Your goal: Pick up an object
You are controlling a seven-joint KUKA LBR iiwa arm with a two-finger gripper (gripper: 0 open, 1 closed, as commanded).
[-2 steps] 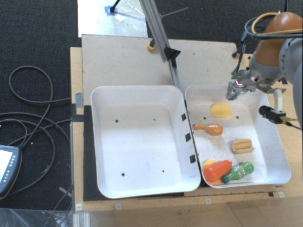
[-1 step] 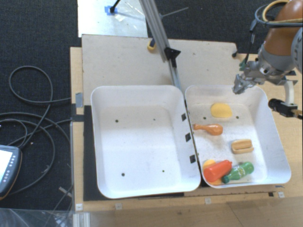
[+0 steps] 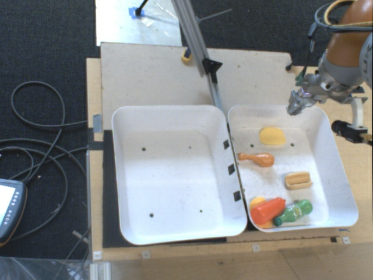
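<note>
Nearest the camera in the right bin (image 3: 344, 182), a red pepper (image 3: 268, 207) touches a green bottle (image 3: 294, 212), so they make a crowded pick. Beyond them lie a hot dog bun (image 3: 298, 181) and an orange drumstick (image 3: 259, 159). Farthest, the flat yellow disc (image 3: 272, 136) lies alone, probably the easiest target: descend straight over it. The claw (image 3: 295, 106) hovers above the bin's far rim; whether it is apart or together, I cannot tell.

left bin (image 3: 169, 174) open, right bin (image 3: 332, 156) crowded near front, far corner seemingly free
</note>
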